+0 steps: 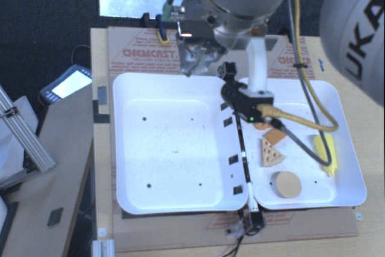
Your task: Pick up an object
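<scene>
The jaws [195, 63] hang above the far rim of the left bin [168, 147]; whether they are parted, I cannot tell. A pizza slice [272, 153], round disc [287, 184] and yellow piece [325, 152] lie in the right bin [346, 129].

The brown board [150, 51] under the two bins carries the red printed word "CHEMCAST" at its far left, and part of the same red lettering shows at its far right near the cables. The grey arm [355, 27] bears large black letters reading "UKA", cut by the frame edge.
</scene>
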### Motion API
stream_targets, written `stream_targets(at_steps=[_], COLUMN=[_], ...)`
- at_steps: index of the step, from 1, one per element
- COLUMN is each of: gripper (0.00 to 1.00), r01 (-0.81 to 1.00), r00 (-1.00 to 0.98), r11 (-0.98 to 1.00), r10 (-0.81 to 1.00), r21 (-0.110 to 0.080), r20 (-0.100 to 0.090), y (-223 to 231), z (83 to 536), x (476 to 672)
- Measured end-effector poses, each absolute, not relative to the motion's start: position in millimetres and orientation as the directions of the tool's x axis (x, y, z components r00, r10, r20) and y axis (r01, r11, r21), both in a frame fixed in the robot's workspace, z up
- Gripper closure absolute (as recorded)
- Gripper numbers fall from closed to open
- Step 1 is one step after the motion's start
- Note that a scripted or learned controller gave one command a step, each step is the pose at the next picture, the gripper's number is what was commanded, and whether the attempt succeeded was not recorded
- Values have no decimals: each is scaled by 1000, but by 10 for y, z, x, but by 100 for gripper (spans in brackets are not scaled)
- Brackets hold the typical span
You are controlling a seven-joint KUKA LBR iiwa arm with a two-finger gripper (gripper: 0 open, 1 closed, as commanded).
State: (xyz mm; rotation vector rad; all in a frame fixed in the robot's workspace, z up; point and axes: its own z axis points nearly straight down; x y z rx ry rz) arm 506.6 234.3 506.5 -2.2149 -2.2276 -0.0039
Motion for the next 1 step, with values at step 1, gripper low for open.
stream_targets(at_steps=[1], gripper=[0], r01=[1000], r00=[-5], r11=[5], r10=[1000], r21=[1], r20=[2], y=[2344], z=[5051], x=[5087])
